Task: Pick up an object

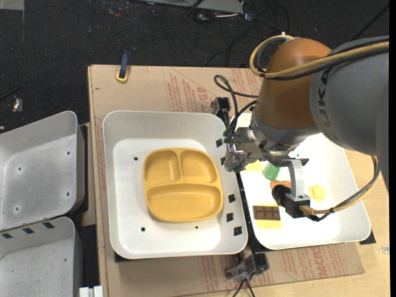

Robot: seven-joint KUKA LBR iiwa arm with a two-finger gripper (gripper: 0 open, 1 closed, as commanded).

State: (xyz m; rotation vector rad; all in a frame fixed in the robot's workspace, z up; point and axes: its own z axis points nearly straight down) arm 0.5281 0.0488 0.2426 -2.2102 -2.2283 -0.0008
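My gripper (253,158) hangs low over the left part of the right bin (352,228), close to the wall between the two bins, and the grey wrist and orange band cover most of it. Just to its right lie a green object (271,171) and a small orange object (282,185), both partly hidden by the arm. A brown chocolate-like bar (267,213) rests on a flat yellow piece (270,223) nearer the front. A small yellow object (317,193) lies farther right. I see nothing held in the gripper.
The left bin (124,228) holds a yellow divided plate (183,184). Black cables (226,94) loop by the wrist and a black connector (291,204) hangs over the right bin. Grey trays (37,166) stand off the bench at left.
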